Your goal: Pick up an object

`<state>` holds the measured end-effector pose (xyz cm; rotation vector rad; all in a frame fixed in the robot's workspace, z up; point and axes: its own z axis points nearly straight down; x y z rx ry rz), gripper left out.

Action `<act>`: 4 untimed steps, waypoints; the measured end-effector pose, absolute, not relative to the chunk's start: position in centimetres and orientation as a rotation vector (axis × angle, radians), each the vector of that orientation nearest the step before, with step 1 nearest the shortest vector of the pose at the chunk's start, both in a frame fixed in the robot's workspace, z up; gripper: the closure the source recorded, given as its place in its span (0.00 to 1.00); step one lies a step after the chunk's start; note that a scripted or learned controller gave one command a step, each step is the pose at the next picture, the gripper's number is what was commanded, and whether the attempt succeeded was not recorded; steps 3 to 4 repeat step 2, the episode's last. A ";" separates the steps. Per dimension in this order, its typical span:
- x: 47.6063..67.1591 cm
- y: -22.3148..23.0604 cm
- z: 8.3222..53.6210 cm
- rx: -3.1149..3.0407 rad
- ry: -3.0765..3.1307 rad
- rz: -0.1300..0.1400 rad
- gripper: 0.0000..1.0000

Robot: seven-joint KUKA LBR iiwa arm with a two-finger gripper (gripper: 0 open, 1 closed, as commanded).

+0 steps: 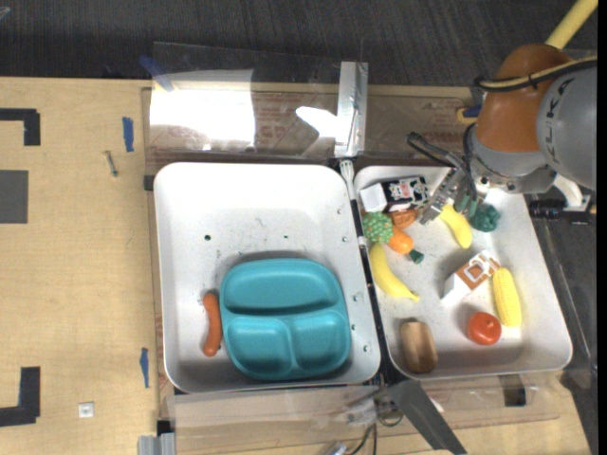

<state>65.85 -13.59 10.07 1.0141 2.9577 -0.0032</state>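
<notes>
Gripper (446, 200) low over right bin's (545, 297) far end, finger state impossible to tell (blur hides the tips), small yellow piece (457, 227) lying just beside and toward the near rim, apparently long axis slanting from gripper downward.

A tan bench top (66, 282) meets dark flooring (285, 8), perhaps carpet, beyond it.
</notes>
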 end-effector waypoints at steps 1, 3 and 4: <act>61.8 -7.1 21.2 0.970 2.971 0.008 1.00; 56.2 0.3 21.6 0.847 3.023 0.005 1.00; 56.2 0.3 21.6 0.847 3.023 0.005 1.00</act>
